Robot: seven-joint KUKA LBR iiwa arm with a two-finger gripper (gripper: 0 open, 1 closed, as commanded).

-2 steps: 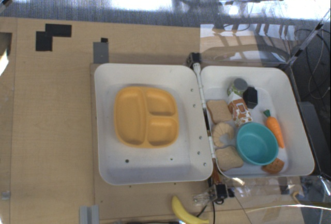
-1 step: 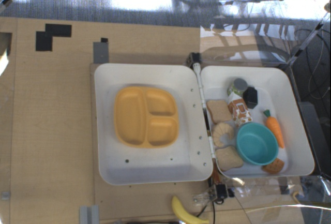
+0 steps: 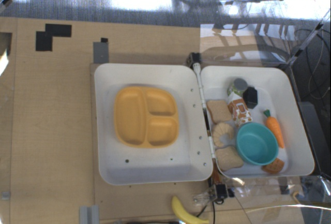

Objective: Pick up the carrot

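One carrot lies beside one teal bowl and two toast slices; claw state untellable.

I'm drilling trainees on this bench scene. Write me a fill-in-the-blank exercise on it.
1. The carrot lies in the ____ bin.
2. The divided plate in the left bin is ____ in colour.
3. The bowl beside the carrot is ____ in colour.
4. The banana lies ____ both bins, on the bench.

Missing words: right; yellow; teal; outside
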